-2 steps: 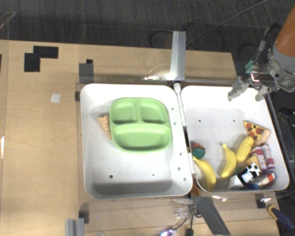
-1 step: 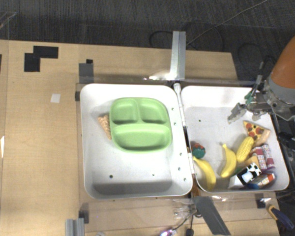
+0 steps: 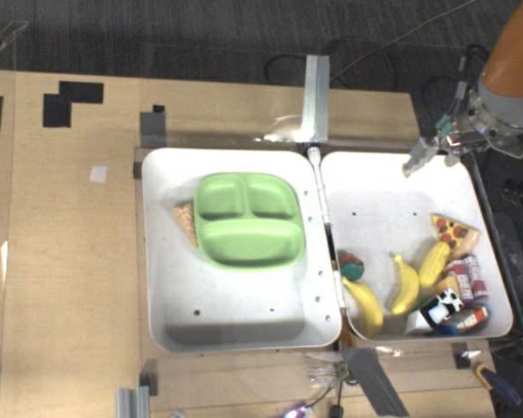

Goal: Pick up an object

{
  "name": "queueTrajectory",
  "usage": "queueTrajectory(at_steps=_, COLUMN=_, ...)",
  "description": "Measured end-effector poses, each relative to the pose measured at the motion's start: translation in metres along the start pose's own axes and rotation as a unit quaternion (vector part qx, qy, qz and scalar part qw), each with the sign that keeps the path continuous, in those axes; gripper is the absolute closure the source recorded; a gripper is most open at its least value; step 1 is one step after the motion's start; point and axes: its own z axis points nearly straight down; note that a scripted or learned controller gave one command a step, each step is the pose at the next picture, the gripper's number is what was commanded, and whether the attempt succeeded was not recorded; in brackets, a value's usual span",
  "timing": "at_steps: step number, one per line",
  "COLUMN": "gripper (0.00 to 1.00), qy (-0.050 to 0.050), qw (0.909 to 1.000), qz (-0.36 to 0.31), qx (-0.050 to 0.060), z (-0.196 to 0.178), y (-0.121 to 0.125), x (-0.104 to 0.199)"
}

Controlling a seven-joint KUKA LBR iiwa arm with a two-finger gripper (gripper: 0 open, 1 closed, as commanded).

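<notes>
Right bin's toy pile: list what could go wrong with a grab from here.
1. The two yellow plastic bananas, the corn cob and the pizza slice lie crowded, so a grab may catch two or slip.
2. They sit against the white right bin wall; the gripper could strike it.

wooden worktop bearing black patches; metal divider post behind the bins; dark carpeted floor with cables.

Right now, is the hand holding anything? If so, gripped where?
Nothing is held. The hand hangs over the far edge of the right bin, with no object between its fingers; the toys lie at the bin's near end.
</notes>
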Motion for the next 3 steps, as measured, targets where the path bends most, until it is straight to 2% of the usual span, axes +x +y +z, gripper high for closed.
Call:
queueTrajectory(at_steps=1, gripper=0.0, qy=0.001, qw=0.9903, qz=-0.139, qx=0.001, z=0.133, y=0.009, x=0.057)
queueTrajectory(at_steps=2, gripper=0.0, qy=-0.004, qw=0.9906, qz=-0.137, qx=-0.003, z=0.145, y=-0.087, x=0.001)
queueTrajectory(at_steps=3, gripper=0.0, qy=0.0, qw=0.9847, qz=-0.174, qx=-0.001, z=0.089, y=-0.043, x=0.022)
